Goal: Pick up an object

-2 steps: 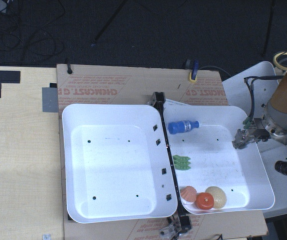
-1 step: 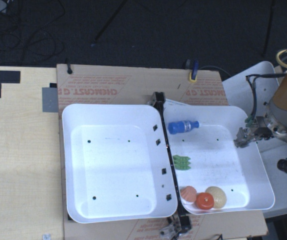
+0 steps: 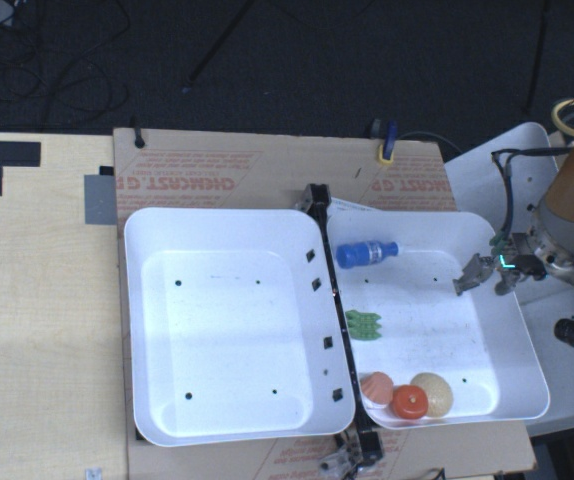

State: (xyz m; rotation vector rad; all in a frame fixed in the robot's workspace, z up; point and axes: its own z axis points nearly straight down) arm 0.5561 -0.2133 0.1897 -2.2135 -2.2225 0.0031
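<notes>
One blue bottle [image 3: 366,254], one green toy [image 3: 363,325], three round pieces [image 3: 408,396] — claw [image 3: 487,276] apart, bare.

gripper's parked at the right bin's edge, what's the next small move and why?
Probably shift the two-finger gripper left and down over the right white bin, toward the blue plastic bottle. It hangs at the bin's right rim with nothing between its fingers, and the bottle lies apart from the other items.

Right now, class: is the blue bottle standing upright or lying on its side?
Lying on its side. The blue bottle rests lengthwise on the right bin's floor, with its paler end pointing right.
</notes>
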